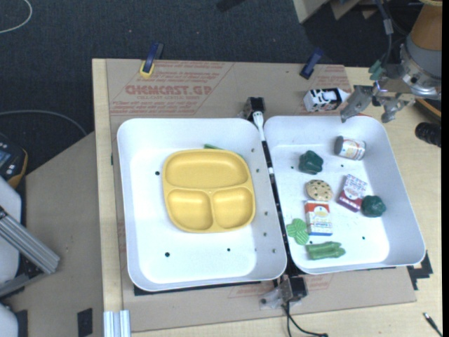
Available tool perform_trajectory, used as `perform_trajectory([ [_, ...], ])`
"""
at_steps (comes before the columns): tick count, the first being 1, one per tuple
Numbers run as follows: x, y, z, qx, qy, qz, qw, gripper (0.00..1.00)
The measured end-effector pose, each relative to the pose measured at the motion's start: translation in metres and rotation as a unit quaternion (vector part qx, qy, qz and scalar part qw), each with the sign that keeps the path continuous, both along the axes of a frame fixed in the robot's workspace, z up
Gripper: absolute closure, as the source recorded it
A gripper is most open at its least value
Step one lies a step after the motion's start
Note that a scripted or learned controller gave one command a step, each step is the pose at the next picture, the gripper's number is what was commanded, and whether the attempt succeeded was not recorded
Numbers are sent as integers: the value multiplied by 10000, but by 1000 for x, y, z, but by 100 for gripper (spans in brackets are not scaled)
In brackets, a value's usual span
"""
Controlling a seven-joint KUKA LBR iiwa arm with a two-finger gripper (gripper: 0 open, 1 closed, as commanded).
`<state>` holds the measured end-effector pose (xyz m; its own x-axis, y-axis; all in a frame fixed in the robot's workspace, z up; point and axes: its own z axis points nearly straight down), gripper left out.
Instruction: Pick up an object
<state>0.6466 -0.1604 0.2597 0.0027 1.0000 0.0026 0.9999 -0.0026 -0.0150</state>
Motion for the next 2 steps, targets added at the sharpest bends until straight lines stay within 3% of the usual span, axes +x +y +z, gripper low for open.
perform_trajectory([
  [1,2,0,9,-12,-70,13,10000,0],
  [2,-3,9,-41,-7,-46,15,10000,0],
])
